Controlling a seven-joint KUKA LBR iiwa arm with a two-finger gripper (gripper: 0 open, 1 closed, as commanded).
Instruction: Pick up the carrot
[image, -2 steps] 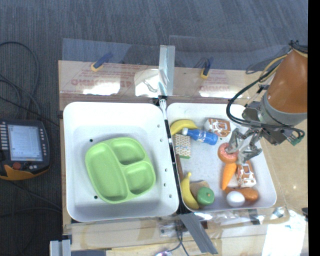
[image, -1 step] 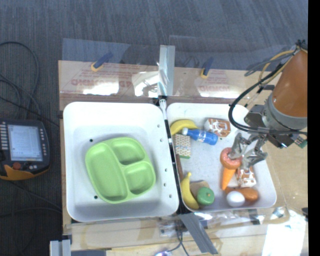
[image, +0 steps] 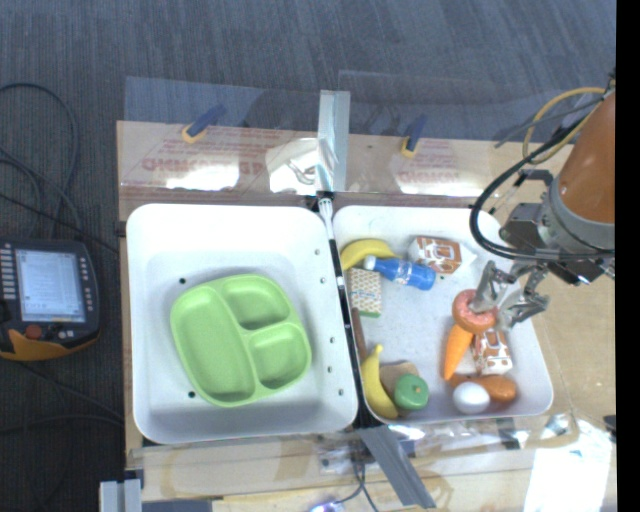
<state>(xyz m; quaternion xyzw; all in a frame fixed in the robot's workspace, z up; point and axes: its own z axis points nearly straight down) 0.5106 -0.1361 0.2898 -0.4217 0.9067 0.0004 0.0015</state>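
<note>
**Orange carrot under the gripper's reach in the right bin**

Grey arm (image: 585, 215) with its orange band comes in from the right edge, wrist bent down over the right bin (image: 540, 400), black cables looping above it. The gripper (image: 508, 298) hangs by the bin's right wall, metal fingers spread narrowly, nothing between them that I can make out. Just beside them sits a round pink-orange doughnut (image: 471, 310), and the tapered carrot (image: 456, 350) lies right below it, tip pointing to the bin's near edge. Its top end is tucked under the doughnut. A small printed carton (image: 492, 352) touches the carrot's right side; its lettering is too blurred to read. Smooth white egg (image: 471, 397) rests in the near right corner. Left bin holds a glossy green divided plate (image: 242, 338).
</note>
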